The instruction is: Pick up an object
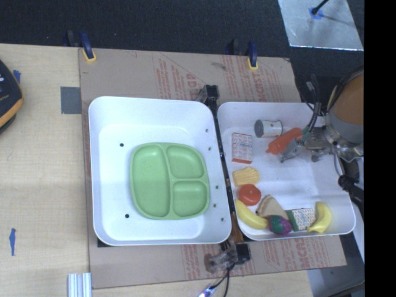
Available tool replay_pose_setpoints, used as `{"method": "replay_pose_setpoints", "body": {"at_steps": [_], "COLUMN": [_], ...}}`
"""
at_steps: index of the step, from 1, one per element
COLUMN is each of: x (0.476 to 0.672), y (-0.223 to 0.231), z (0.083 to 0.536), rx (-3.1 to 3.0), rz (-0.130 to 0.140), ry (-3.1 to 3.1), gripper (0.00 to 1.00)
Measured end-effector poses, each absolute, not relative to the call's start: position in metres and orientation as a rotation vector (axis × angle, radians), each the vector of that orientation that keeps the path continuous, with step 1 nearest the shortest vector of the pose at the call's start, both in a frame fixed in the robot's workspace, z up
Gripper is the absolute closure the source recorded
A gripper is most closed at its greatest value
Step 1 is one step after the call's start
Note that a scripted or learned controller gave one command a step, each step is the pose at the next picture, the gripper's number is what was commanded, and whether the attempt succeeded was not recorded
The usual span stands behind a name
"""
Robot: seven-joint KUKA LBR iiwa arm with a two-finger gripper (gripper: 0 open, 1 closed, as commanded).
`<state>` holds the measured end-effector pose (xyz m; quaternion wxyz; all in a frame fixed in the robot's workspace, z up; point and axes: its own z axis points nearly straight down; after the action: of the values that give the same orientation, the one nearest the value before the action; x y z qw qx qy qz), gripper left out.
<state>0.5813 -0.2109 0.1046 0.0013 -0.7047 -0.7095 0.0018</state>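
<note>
Camera view put the claw [296, 152] low over the right bin [286, 173], and we found the orange carrot-like toy [283, 140] just beside it, up and to its left, seemingly touching the nearer finger. The toy's long axis ran slantwise, rising toward the arm. We could not tell how wide the claw stood; nothing sat between its tips. A grey can [268, 128] lay just beyond the toy. We judged a short shift toward the toy was needed.
</note>
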Motion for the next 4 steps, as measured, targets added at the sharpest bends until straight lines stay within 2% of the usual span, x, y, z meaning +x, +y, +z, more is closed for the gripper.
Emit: {"method": "replay_pose_setpoints", "body": {"at_steps": [1, 2, 3, 4], "x": [0.646, 0.657, 0.592, 0.650], "y": [-0.149, -0.206, -0.203, -0.161], "z": [0.090, 0.175, 0.091, 0.092], "rx": [-2.209, -2.218, -2.213, -2.215], "rz": [0.014, 0.001, 0.006, 0.001], "ry": [-2.214, -2.225, -2.225, -2.226], "gripper": [0.00, 0.00, 0.00, 0.00]}}
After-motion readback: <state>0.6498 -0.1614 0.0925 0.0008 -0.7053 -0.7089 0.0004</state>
